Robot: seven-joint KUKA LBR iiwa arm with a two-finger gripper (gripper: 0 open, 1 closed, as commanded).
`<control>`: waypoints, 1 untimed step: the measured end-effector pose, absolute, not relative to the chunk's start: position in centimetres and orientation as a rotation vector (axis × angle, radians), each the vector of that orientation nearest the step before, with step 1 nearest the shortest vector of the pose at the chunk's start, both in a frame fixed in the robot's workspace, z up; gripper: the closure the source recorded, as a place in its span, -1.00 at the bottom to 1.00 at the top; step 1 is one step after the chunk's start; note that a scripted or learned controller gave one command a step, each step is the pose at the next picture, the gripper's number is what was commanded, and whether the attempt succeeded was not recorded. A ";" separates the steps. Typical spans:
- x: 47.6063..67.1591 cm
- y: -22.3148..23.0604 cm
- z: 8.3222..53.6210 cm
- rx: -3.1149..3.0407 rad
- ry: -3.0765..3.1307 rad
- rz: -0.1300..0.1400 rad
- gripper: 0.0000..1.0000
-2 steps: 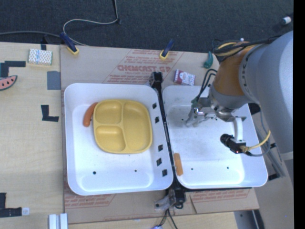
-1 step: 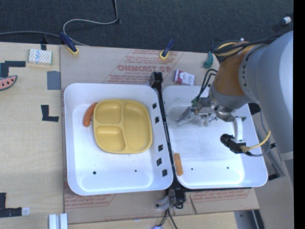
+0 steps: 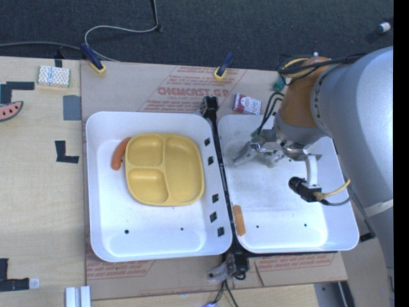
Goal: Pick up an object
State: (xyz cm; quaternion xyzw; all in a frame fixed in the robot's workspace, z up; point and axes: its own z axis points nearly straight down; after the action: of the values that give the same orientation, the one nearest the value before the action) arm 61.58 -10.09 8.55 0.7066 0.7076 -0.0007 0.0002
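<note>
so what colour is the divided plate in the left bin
Yellow: the three-compartment plastic plate, clearest in the camera view.

The yellow divided plate (image 3: 165,169) looks like smooth plastic with a soft shine. Both white bins (image 3: 108,235) seem plastic too, smooth and slightly glossy (the right bin (image 3: 281,232) shows some grey scuffs). Under them lies brown cardboard (image 3: 128,94), matt, with red print. The bench (image 3: 32,190) looks like pale wood, matt. The arm's shell (image 3: 364,114) is smooth grey, a little glossy; the gripper (image 3: 246,152) looks metallic.
</note>
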 end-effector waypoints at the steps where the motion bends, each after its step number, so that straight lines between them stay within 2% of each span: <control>1: 61.6 -10.1 9.5 2.216 2.222 -0.001 1.00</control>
State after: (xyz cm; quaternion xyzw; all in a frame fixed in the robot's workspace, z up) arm 61.63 -10.08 9.54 0.7061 0.7081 -0.0003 0.0019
